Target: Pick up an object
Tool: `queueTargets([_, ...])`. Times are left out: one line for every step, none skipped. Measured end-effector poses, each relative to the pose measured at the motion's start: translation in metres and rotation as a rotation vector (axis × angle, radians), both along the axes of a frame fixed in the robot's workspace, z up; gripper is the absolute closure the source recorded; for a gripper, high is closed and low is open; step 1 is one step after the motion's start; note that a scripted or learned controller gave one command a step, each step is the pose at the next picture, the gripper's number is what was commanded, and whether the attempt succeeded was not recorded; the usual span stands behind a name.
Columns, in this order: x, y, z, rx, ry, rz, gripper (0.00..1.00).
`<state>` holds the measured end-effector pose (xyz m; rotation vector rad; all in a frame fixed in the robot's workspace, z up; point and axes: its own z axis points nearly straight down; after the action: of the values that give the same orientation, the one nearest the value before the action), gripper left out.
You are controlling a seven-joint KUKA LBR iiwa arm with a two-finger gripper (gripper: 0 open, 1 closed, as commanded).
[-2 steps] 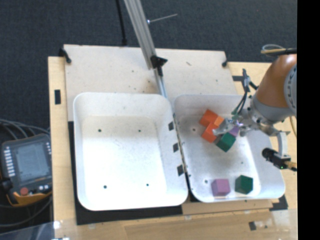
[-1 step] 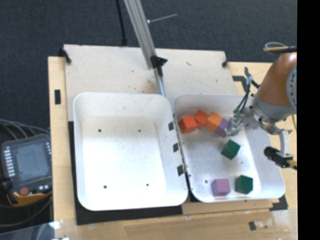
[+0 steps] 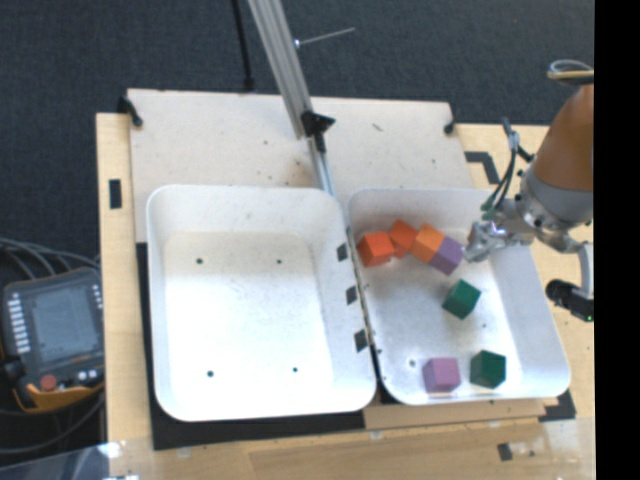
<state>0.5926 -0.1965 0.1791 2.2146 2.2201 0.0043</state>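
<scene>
A purple cube [image 3: 447, 256] lies tilted in the upper middle of the right bin [image 3: 530, 298], touching a row of three orange cubes [image 3: 401, 241] to its left. Below sit a green cube [image 3: 461, 299], then another purple cube [image 3: 441, 374] and green cube [image 3: 488, 368] near the bottom rim. The gripper [image 3: 480, 240] hangs just right of the tilted purple cube; whether it is parted or closed cannot be told. The left bin [image 3: 250, 303] lies alongside.

Even bright light, soft focus, faint shadows

Wooden bench [image 3: 115, 268] carries pale board [image 3: 240, 138], two white bins: left [image 3: 250, 298], right [image 3: 530, 338].
</scene>
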Motion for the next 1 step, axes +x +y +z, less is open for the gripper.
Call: queueTargets([0.0016,-0.0019,0.0548,-0.001,-0.002,0.001,1.00])
